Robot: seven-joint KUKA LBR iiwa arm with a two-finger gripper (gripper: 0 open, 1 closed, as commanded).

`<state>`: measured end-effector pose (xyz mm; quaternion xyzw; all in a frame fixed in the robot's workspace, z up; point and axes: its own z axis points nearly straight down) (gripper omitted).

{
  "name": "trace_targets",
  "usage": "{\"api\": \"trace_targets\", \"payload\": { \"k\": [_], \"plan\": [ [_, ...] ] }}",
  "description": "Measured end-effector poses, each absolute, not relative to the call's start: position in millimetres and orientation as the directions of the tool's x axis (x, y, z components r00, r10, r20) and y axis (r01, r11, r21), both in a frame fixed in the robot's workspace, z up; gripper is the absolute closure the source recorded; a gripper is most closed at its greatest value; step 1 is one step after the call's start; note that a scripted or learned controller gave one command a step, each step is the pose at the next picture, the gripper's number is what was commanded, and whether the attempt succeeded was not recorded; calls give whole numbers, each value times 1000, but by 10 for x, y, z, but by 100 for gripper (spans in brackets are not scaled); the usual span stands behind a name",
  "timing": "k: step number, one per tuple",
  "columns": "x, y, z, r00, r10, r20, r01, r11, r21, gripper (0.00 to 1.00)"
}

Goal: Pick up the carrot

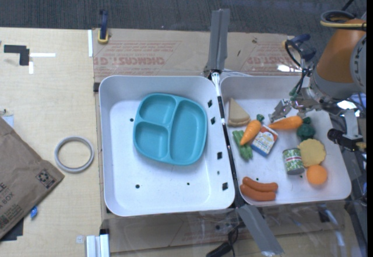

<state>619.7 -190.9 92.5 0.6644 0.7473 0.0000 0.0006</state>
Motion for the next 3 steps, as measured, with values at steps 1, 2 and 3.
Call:
{"api": "trace_targets", "payload": {
  "k": [1, 2, 3],
  "plan": [
    [5605, -2049, 917, -160, 987, 0, 987, 160, 0, 0],
    [5091, -2131, 929, -442, 897, -2, 897, 442, 2, 0],
    [5099, -2127, 1011, -439, 898, -1, 898, 439, 4, 100]
  ]
}}
